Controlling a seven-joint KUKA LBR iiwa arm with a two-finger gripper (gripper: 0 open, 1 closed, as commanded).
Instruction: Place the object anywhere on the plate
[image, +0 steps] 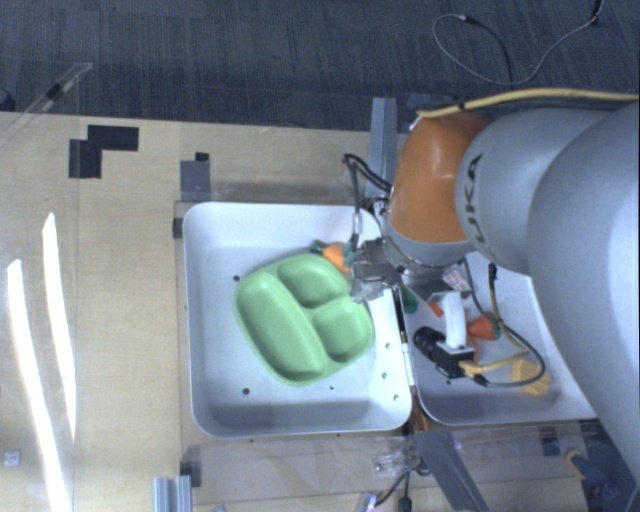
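Note:
A green plate with three compartments lies in the left white bin. A small orange object with a green tip shows at the plate's far right rim, right beside my gripper. The gripper hangs over the plate's right edge, close to the wall between the bins. The wrist hides the contact, so I cannot tell whether the orange object is held or just lies there.
A small orange-red item lies in the right bin, partly under the arm. The big grey arm with its orange band covers most of that bin. The plate's left and front compartments are in plain sight.

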